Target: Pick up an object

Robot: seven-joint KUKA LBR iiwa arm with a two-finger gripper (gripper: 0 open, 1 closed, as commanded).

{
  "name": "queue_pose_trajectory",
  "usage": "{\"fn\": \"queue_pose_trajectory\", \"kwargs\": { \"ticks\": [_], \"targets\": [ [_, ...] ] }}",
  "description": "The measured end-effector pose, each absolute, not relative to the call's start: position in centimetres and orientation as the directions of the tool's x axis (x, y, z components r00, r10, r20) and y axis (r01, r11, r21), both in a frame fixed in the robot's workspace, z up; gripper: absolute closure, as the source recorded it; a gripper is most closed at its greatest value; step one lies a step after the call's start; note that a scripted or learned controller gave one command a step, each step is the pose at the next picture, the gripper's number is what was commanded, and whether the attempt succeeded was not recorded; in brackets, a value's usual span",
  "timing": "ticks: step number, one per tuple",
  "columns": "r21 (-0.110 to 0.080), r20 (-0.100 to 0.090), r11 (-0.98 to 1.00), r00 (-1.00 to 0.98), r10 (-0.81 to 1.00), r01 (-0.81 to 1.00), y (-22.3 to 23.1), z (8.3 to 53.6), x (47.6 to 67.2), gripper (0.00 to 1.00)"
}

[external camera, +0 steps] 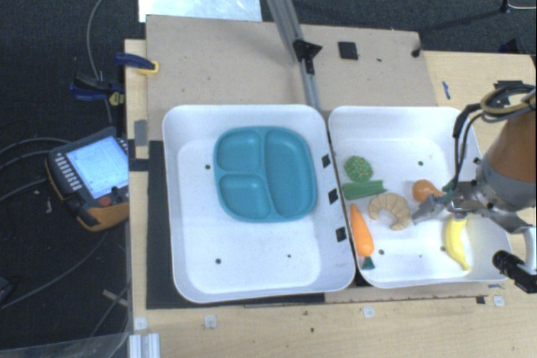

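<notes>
Arm: the grey arm with the orange band (512, 148) is reaching in from the right edge of the frame and leaning low over the right-hand shallow white bin (394, 126).
Gripper: the two-finger gripper (438, 204) is sitting in the lower right of the frame, its tips pointing left between the small orange ball-shaped piece (425, 189) and the tan croissant-shaped toy (392, 210). How far apart the tips are standing I cannot tell; nothing is visibly lying between them.
Likely target: the croissant toy or the orange piece, judging by where the tips are pointing.
Other pieces: the yellow plastic banana (456, 241) is lying just below the gripper; the green broccoli toy (358, 168) and a green bean-like strip (363, 189) are resting to the left; the orange plastic carrot (362, 230) is lying along the bin's left wall.
Left bin: the left-hand white bin (189, 180) is holding a teal divided plate (265, 173), probably as a place for sorted items.
Progress: no object is lifted yet, as far as I can judge.
</notes>
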State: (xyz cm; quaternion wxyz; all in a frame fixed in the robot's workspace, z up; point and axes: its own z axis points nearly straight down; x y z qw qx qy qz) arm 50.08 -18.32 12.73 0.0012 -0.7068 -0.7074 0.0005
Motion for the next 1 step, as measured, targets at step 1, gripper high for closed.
{"fn": "queue_pose_trajectory", "kwargs": {
  "ticks": [1],
  "targets": [
    [0.004, 0.0, 0.001, -0.001, 1.0, 1.0, -18.36, 8.62, 50.3, 0.0]
  ]
}}
